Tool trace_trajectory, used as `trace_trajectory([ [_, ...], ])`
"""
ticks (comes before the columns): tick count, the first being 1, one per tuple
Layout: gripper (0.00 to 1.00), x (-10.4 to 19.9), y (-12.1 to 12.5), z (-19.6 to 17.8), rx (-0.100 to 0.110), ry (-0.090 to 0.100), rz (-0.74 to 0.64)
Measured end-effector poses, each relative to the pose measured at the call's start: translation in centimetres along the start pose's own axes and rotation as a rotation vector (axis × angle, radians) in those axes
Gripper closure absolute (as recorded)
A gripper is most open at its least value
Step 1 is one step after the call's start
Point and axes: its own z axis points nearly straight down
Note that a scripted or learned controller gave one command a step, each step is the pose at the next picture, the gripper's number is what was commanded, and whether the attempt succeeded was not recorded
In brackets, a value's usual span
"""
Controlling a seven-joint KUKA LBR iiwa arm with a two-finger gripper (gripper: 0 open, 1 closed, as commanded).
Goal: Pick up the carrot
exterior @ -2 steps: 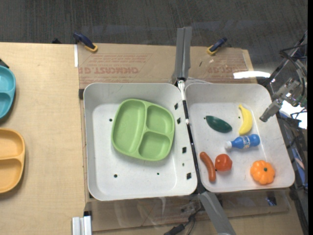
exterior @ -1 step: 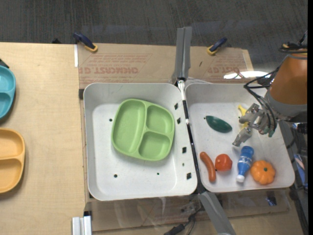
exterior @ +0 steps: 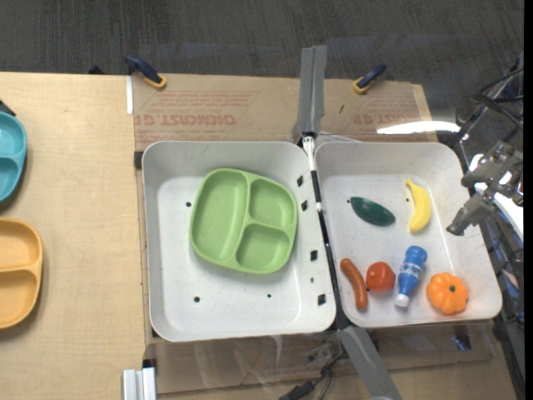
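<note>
While the gripper [exterior: 463, 221] hangs at the right bin's [exterior: 391, 153] far edge, its grip unreadable, the carrot [exterior: 354, 284] lies at the bin's front left, touching a tomato [exterior: 380, 277] that could foul the grasp.

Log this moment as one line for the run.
gripper: right bin's edge, above banana level | carrot: untouched, beside tomato | grasp: none

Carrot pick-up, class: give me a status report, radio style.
Pincer at right bin's right edge, apart from carrot. Carrot lying near bin's left wall, ungrasped. Tomato close beside it, bottle beyond.
</note>
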Motion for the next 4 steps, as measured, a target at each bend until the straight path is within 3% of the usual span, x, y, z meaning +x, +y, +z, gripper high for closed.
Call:
trace_trajectory([
  [1,0.00,2.1,3.3,-4.8,0.000,0.000,-0.010],
  [2,1.00,1.9,3.4,-5.7,-0.001,-0.004,-0.010],
  [3,1.00,-0.2,5.9,4.0,0.001,0.003,-0.002],
  [4,1.00,-2.0,9.6,9.6,-0.001,0.004,-0.446],
])
